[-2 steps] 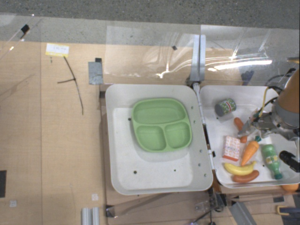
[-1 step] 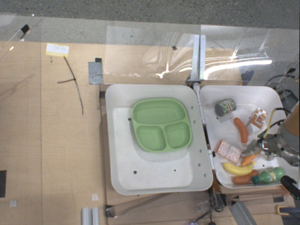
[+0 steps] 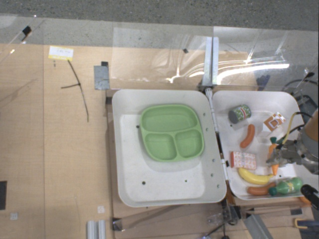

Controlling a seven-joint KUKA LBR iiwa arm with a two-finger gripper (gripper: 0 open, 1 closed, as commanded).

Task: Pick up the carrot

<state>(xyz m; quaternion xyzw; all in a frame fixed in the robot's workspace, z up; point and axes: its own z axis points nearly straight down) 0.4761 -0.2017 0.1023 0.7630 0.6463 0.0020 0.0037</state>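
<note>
1. Carrot: a small orange piece in the right bin, near that bin's right side. It sits directly at the tip of the tool, which partly covers it, so its full outline and lie cannot be read.
2. Tool: reaches in from the right edge and hangs over the carrot. Whether it is wide, narrow or closed on anything cannot be told from this view; no carrot is plainly seen gripped.
3. Near neighbours: a white and orange carton just above the carrot; a banana just below; a red and white packet to the left.
4. Farther neighbours: a sausage, a tin can, a second sausage and a green bottle along the bin's lower edge.
5. Left bin: holds a green divided plate, well apart from the work.
6. Judgement on the step: the grasp is best made across the carrot's narrow width, centred on it, with a straight descent and straight lift.
7. Judgement on risk: the banana and carton lie close, so a skewed approach could nudge or catch them instead.
</note>
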